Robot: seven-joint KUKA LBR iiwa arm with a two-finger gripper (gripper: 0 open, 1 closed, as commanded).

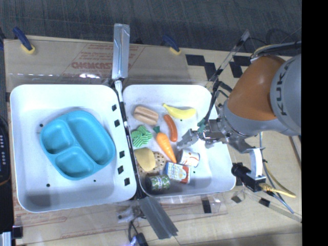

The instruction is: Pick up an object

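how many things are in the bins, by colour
Blue: 1, tray
Yellow: 2, banana, lemon-like piece
Orange or red: 2, carrot, sausage
Green: 2, leafy piece, can
Brown: 1, hot dog bun
White-labelled: 2, cup, carton
Total: 10

You're looking at a robot lab: KUKA arm [266, 94], two bins [31, 199] clamped to a bench [77, 60], loose cables [277, 188].

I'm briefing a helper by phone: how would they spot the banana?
Look in the right bin, the one crowded with toy food. Go to its far edge: the banana lies there, beside the hot dog. It is the only all-yellow, curved piece.
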